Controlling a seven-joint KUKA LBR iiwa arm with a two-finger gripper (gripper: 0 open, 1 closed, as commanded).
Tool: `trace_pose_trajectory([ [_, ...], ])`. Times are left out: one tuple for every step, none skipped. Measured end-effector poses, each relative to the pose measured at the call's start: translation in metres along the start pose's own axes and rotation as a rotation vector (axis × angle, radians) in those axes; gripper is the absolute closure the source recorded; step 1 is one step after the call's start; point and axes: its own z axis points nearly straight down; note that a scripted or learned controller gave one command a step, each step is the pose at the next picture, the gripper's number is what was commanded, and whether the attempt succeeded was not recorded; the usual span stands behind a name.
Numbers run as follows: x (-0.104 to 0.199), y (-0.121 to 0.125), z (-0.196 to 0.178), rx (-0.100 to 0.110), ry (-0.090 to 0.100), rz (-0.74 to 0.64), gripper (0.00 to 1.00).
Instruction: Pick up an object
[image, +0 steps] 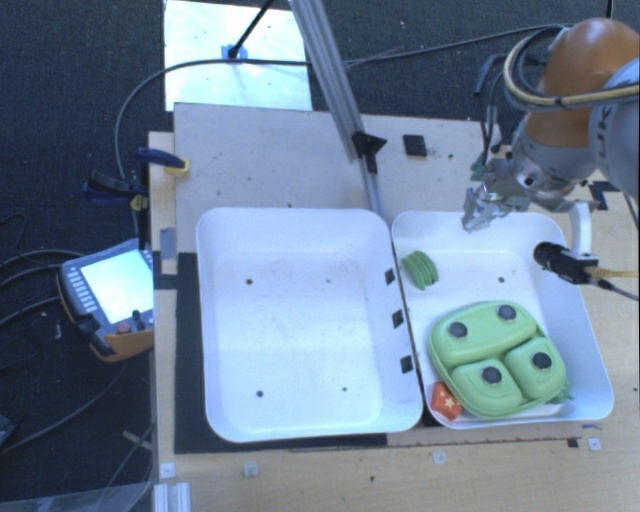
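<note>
Glossy white plastic bins (300, 225), smooth green plastic toy (495, 357), matt board bench (270, 155), metal claw (483, 212).

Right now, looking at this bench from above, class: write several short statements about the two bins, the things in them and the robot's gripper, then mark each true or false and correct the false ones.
1. The large green tray with three lids lies in the right bin. True.
2. The gripper is clamped around the small green ridged piece. False: it hangs above the far edge of the right bin, apart from that piece.
3. A small red-orange thing sits at the near left corner of the right bin, beside the green tray. True.
4. The small green ridged piece lies in the left bin. False: it is in the right bin, near the divider.
</note>
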Motion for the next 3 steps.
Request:
trace_pose_trajectory([
  [0.049, 0.004, 0.007, 0.0, 0.0, 0.0, 1.0],
  [0.1, 0.0, 0.017, 0.001, 0.0, 0.0, 1.0],
  [0.147, -0.003, 0.008, 0.0, 0.0, 0.0, 1.0],
])
